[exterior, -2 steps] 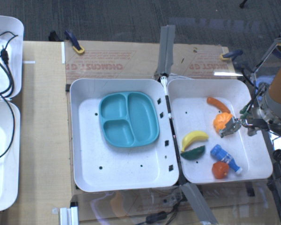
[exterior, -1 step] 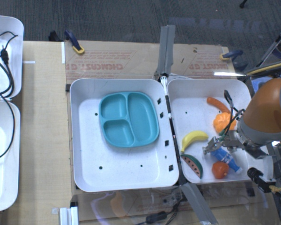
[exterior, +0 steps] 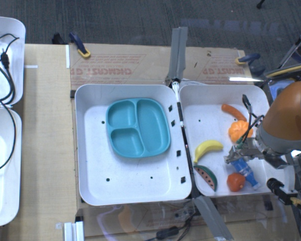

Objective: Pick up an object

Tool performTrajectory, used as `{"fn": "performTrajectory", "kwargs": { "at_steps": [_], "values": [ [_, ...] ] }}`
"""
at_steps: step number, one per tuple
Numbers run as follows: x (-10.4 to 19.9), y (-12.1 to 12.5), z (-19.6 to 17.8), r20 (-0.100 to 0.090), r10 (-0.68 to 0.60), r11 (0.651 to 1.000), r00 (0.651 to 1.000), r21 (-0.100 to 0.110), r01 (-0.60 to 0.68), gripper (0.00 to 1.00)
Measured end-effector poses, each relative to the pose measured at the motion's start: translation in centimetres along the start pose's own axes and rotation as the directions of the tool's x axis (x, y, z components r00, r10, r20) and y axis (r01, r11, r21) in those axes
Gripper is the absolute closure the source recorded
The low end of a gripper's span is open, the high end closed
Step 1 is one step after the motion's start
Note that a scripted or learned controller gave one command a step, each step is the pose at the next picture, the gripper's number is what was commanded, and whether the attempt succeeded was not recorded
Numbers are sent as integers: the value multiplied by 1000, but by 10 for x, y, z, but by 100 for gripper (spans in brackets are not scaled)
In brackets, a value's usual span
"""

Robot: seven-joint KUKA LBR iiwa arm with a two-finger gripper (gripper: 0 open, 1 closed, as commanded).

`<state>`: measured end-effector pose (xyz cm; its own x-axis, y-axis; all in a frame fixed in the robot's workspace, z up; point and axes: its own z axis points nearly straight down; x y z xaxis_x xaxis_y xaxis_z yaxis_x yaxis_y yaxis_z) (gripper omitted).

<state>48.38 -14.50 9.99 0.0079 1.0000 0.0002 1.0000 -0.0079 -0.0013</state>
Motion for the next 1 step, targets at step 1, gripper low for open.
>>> {"fn": "performTrajectory", "kwargs": {
  "at_steps": [1],
  "values": [
    [84, 88, -91, 1, -9, 1000, 1000, 0, 9, 100]
  ]
}}
